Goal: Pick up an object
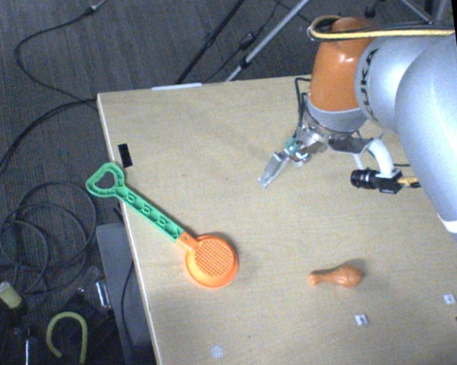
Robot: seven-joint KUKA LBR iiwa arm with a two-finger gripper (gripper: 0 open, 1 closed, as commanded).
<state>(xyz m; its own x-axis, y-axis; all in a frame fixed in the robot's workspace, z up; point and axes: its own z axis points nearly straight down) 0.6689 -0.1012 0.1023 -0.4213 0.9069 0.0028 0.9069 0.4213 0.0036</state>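
Here's the tabletop [228,119], a pale wooden surface seen from above at a slant, with the grey arm [428,109] reaching in from the right and its orange band [338,75] plain to see above the wrist. The gripper [280,165] hangs over the upper middle of the board, fingers pointing down and left, tips close together with nothing between them. It's grasping nothing at all; whether those fingers are fully clenched or slightly released, the view is too small and blurred to say.

Take the orange sieve head [211,261] as our landmark. It lies flat on the tabletop, left of centre, and its green handle [135,200] runs up and to the left from it, ending in a loop close to the board's left edge. To the right of the sieve head and a little lower lies a small orange drumstick-shaped toy [338,276], also flat on the wood, well apart from the sieve.

The gripper sits up and to the right of the sieve head, clear of it, and well above the drumstick toy. Neither thing is touched. Off the board, left of the sieve, dark cables [19,238] coil on the floor.
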